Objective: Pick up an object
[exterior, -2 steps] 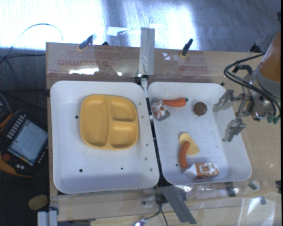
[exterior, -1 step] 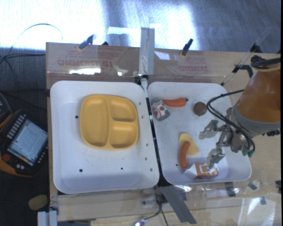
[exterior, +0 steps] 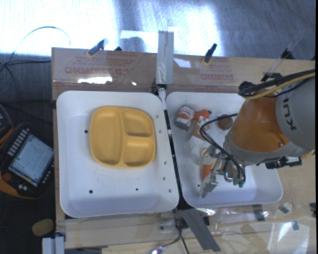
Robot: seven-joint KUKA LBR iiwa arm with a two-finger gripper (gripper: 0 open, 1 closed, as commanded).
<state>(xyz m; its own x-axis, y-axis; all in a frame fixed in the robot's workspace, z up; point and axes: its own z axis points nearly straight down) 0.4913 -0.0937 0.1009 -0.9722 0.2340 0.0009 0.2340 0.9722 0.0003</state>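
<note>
Two white bins sit side by side on the desk (exterior: 299, 67), and the arm (exterior: 270, 126) is in over the right bin (exterior: 265, 192) from the right, its orange band bulking large above the wrist. Down at the end of it, the tool (exterior: 211, 181) hangs low over the bin's front half, near the middle of the floor, cables looping around it. Are its fingers apart or together? Cannot tell from up here; the tips are a small pale blur against white plastic, and nothing can be seen between them. Count the loose things in that right bin: one small can (exterior: 184, 117) lying on its side at the back left corner, one orange piece (exterior: 202, 116) touching it on the right, one brown round lump (exterior: 224, 123) just beyond that, close against the arm's housing. A second orange piece (exterior: 206, 169) lies further forward, right beside the tool, partly hidden by the wrist hardware. So four things showing, all in the right bin, the back three bunched together and the fourth on its own by the tool. Over in the left bin (exterior: 74, 157) there is one item, a yellow tray (exterior: 123, 136) with three compartments, lying flat near the middle. Off the desk on the far left, one handheld pendant (exterior: 25, 160) with a lit screen.
</note>
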